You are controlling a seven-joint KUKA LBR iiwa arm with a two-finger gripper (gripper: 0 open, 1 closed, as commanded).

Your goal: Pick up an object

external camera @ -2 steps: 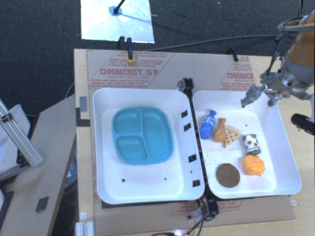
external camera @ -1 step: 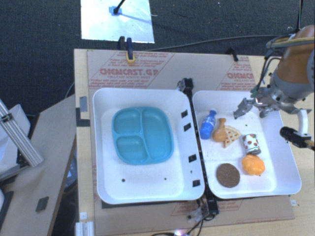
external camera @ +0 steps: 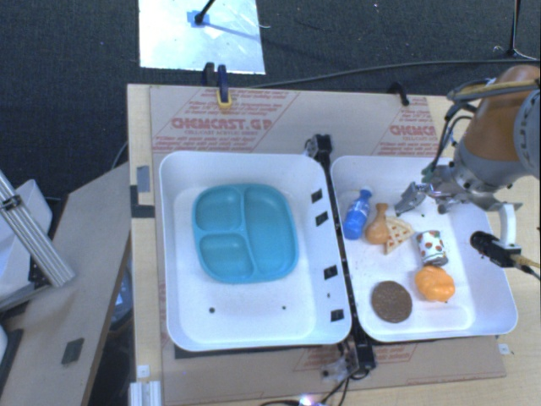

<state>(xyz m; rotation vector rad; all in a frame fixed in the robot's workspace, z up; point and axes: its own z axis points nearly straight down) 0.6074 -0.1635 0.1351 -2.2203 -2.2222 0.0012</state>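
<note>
Camera view: arm (external camera: 499,134) (bent) over right bin (external camera: 494,311)

my arm (external camera: 507,134) runs off the right edge, so most of it is cut away. my gripper (external camera: 420,194) is small and dark against the right bin (external camera: 499,311) (its tips too blurred to read). the print on the small can (external camera: 432,247) is too tiny to make out.

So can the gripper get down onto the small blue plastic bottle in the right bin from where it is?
Probably yes. The gripper hovers just right of the blue bottle, which lies clear on top; the tan waffle-like piece sits close beside it and might crowd one finger.
</note>
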